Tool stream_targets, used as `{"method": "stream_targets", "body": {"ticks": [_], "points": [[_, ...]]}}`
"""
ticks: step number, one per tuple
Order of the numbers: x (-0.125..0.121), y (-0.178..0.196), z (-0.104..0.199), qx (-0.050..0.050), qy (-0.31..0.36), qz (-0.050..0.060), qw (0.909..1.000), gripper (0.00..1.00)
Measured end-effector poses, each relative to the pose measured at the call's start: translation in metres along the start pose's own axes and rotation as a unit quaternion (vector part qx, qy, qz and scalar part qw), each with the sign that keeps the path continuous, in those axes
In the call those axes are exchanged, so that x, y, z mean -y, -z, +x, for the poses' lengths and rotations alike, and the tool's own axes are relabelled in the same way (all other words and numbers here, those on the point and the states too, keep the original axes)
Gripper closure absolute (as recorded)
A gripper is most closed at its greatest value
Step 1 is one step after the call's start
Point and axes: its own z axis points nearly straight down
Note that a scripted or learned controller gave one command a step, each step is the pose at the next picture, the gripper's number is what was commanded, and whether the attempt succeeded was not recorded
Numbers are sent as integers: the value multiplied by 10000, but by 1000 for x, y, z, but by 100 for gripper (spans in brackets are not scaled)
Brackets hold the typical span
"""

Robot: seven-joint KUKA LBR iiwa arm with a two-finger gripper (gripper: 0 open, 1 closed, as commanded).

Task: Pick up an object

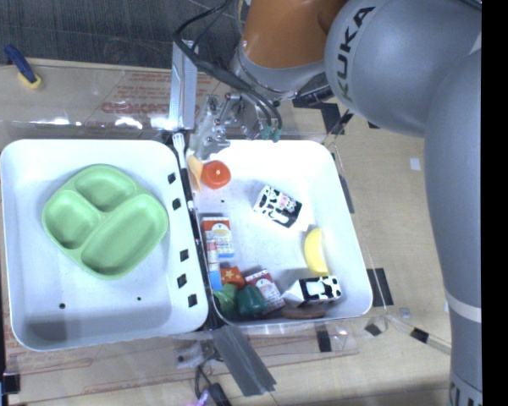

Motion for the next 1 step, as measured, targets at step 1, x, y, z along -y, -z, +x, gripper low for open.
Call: {"method": "stream_targets", "body": {"ticks": [1], "points": [[-1,11,-1,18,20,4,10000,100]]}}
